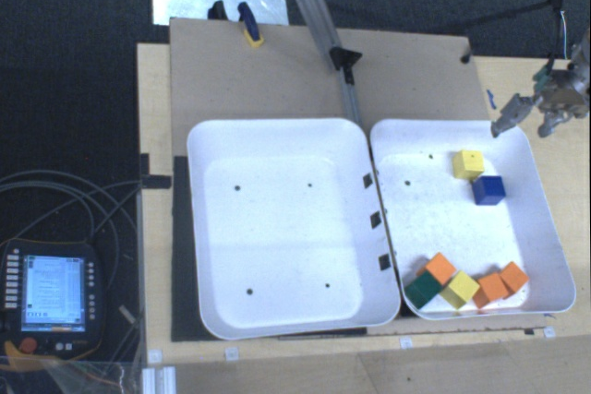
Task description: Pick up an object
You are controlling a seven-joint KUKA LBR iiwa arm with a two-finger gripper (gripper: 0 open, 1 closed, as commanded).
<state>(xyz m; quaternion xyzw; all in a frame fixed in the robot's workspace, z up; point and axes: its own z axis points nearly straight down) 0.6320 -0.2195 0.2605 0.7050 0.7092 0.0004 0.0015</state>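
I see the gripper [524, 121] spread open and empty at the right bin's [545, 198] upper rim. Nearest targets, yellow block [468, 164] and blue block [488, 189], sit just below-left, clear for approach.

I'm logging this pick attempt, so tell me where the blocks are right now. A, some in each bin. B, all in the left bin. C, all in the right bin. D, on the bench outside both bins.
C: the yellow block, blue block and the cluster by the near wall all lie in the right bin.
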